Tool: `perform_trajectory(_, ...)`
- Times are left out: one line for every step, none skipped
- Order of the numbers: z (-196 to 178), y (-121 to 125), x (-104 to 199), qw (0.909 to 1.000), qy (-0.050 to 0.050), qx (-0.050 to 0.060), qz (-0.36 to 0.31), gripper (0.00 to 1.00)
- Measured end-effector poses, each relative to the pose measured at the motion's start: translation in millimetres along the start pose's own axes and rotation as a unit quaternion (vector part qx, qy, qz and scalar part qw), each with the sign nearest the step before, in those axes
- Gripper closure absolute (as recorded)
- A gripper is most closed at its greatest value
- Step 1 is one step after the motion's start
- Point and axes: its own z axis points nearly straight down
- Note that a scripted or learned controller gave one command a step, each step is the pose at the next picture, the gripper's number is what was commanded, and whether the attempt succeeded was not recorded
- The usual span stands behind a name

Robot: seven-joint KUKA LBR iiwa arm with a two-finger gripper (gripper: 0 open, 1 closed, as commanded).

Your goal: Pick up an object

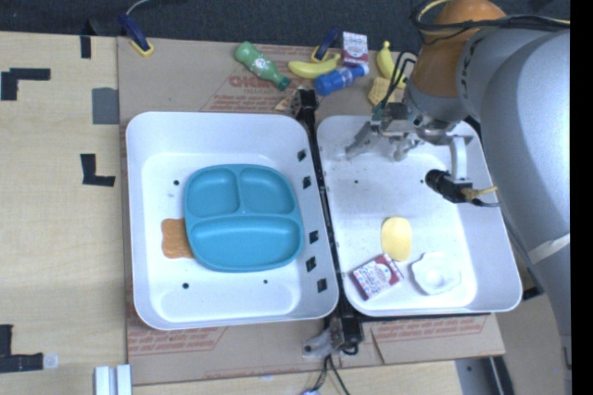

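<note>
My gripper (378,146) hangs over the far end of the right bin (482,240), its two fingers spread open with nothing between them. Nearer the front of that bin lie a yellow lemon-like object (397,237), a red packet (374,277) and a small white cup-like object (434,273), all well clear of the gripper. The left bin (148,198) holds a blue divided plate (244,217) with a tan flat piece (172,238) sticking out from under its left edge.
Behind the bins on the cardboard lie a green bottle (259,64), a banana (313,67), a blue bottle (335,80), a small carton (355,45) and another yellow item (384,61). The grey arm (528,133) covers the right bin's right side.
</note>
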Motion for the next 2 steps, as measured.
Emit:
perform_trajectory(10.9,-34.5,21.4,1.0000,0.001,0.002,0.002,0.00)
perform_trajectory(10.0,-79.3,3.7,1.0000,0.001,0.001,0.002,0.00)
